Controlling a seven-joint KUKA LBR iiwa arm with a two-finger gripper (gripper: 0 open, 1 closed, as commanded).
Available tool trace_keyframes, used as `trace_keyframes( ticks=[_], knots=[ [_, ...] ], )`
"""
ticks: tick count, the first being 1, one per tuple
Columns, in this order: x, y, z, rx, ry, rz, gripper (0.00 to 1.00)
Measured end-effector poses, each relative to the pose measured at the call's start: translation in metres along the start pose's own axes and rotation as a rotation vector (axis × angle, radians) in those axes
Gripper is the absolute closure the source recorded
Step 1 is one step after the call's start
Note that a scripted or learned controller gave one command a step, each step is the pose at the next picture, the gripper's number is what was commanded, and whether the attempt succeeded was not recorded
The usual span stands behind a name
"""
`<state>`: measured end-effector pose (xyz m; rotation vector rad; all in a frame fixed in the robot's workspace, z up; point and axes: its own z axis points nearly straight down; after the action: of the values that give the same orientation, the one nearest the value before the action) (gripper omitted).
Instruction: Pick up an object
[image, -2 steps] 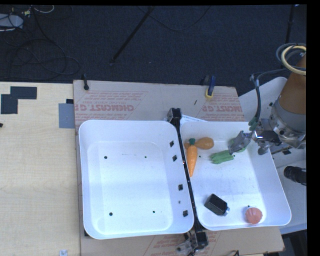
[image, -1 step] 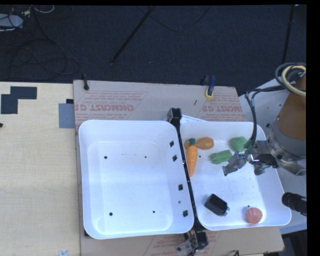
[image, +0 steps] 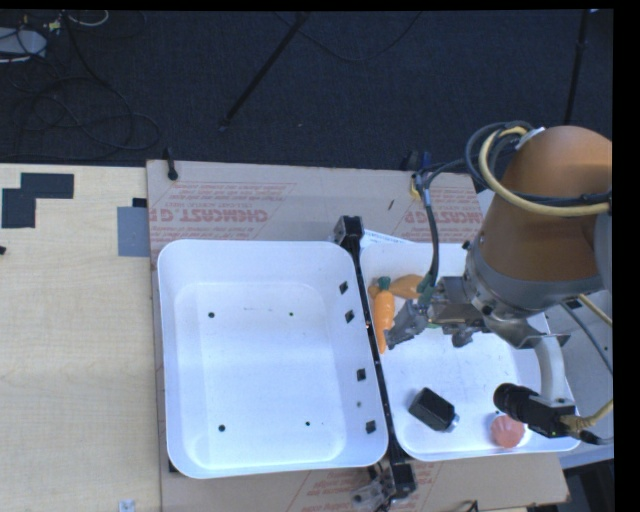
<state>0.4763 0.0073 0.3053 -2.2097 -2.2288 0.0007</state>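
- You see the gripper (image: 397, 331) low in the right bin (image: 470, 440), close to that bin's left wall, right beside the divider between the two bins.
- Just off its tip sits the orange carrot-shaped toy (image: 381, 306), up against the left wall towards the bin's far corner; a second orange piece (image: 407, 286) lies just behind it, partly hidden by the wrist cabling.
- Whether the fingers are spread or closed, you cannot tell from here: they read as one dark, blurred shape, and nothing shows clearly between them.
- So call it the approach or the first contact: the gripper appears to touch or nearly touch the carrot toy, but no grasp is confirmed.
- Nothing is lifted yet; every object you can see rests on the bin floor.
- The black block (image: 433, 409) lies towards the near edge of the right bin, well apart from the gripper.
- The pink round object (image: 508, 431) sits in the near right corner, beside a dark cylindrical part of the arm.
- The left bin (image: 190, 270) carries no object.
- What is left, by my reading: close on the carrot toy, then raise it clear of the bin; being jammed against the wall could make that grip slip.
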Motion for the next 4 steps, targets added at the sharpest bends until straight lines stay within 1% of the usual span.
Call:
trace_keyframes(
  ticks=[1, 2, 3, 4],
  knots=[
    [-0.004, 0.0, -0.009, 0.004, -0.001, 0.006, 1.0],
    [0.002, 0.0, -0.197, -0.019, -0.001, 0.007, 1.0],
    [0.096, 0.0, -0.216, -0.002, -0.002, 0.002, 1.0],
    [0.154, 0.0, -0.192, 0.003, -0.004, 0.004, 1.0]
  ],
)
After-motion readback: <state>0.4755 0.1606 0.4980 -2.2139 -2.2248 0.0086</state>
